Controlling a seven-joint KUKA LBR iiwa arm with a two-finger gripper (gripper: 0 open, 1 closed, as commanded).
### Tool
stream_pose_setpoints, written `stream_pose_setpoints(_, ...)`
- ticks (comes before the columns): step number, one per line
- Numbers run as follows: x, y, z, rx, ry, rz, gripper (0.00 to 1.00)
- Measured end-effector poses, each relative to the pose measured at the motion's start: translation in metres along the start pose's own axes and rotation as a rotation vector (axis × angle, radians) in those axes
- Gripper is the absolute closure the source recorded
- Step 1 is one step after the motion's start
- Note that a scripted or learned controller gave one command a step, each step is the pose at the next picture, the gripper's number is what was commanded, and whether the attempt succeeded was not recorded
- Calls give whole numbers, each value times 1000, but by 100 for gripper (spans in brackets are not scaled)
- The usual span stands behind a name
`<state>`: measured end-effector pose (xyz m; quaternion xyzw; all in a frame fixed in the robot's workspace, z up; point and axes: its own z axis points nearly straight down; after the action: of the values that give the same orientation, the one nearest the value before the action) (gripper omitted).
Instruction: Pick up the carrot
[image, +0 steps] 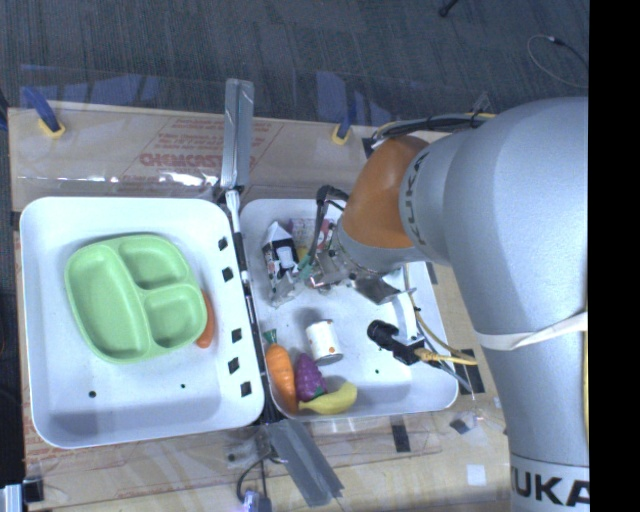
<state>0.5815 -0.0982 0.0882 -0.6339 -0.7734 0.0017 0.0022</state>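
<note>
Whether the gripper (283, 283) is parted or closed is not clear from this slant: its tip is a small tangle of pale and dark parts. Nothing can be made out in its grasp.

Camera view: the arm (500, 230) comes in from the right and bends over the right bin (380, 388), its orange band (380, 195) above the bin's far half. The gripper is low in the far left part of that bin, close to the wall that divides the two bins.

The carrot (280, 372) lies in the near left corner of the right bin, against the dividing wall, well apart from the gripper and nearer the camera than it. A purple thing (308, 378) lies just beside the carrot on its right, touching it or nearly so. A banana (335, 398) lies at the near wall, against the purple thing. A white can (322, 340) stands upright between the gripper and this group, near the purple thing.

In the left bin (120, 405) a green plate (130, 295) with three compartments lies flat. A slim orange thing (207, 322) lies at the plate's right edge; what it is cannot be made out.
</note>
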Motion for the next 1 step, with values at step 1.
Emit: stream_pose_setpoints(1,0,0,0,0,0,0,0)
